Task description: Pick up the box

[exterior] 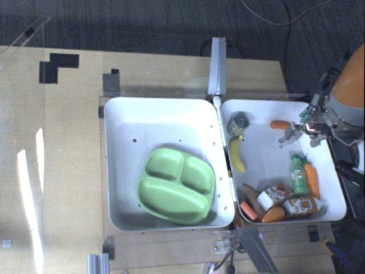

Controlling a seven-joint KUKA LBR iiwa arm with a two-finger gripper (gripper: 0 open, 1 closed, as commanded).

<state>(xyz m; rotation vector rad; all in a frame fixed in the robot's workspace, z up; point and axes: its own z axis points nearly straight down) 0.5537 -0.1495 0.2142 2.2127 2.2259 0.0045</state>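
Observation:
The box (275, 195), small and brown with a white face, lies near the front of the right bin (336, 170) among other groceries. My gripper (300, 140) hovers over the back of that bin, well behind the box. Its fingers (287, 137) are spread open with nothing between them. A green bottle (298, 176) and a carrot (311, 179) lie between the gripper and the box.
A brown packet (301, 206), an orange fruit (273, 214) and a red piece (248, 210) crowd around the box. A banana (236, 156), a grey can (239, 121) and an orange sausage (280, 125) lie further back. The left bin (120, 153) holds a green sectioned plate (177, 184).

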